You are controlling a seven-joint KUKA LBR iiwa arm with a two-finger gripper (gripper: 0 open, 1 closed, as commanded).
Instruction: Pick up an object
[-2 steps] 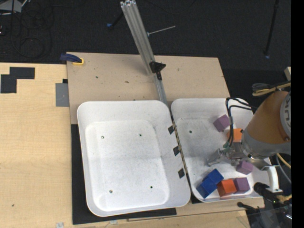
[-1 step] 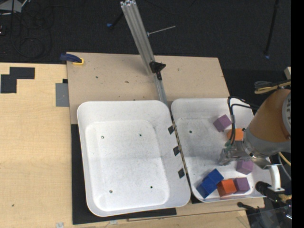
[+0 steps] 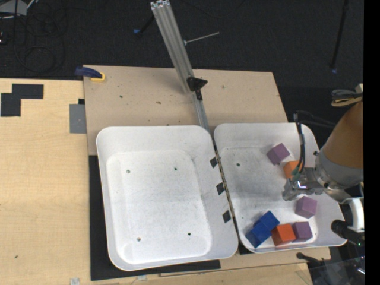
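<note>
My gripper (image 3: 295,190) is low inside the right bin (image 3: 249,141), near its right side. It sits between an orange block (image 3: 290,168), partly hidden behind it, and a purple cube (image 3: 306,206) just to its lower right. Another purple cube (image 3: 278,154) lies farther up. Along the bin's front edge rest a blue block (image 3: 262,228), an orange cube (image 3: 284,234) and a small purple cube (image 3: 302,231). The view does not reveal anything held.
The left bin (image 3: 157,195) lies beside the right one, joined by black clips along the shared rim. A slanted metal rail (image 3: 177,51) rises behind the bins. The arm's orange band (image 3: 349,141) fills the right edge.
</note>
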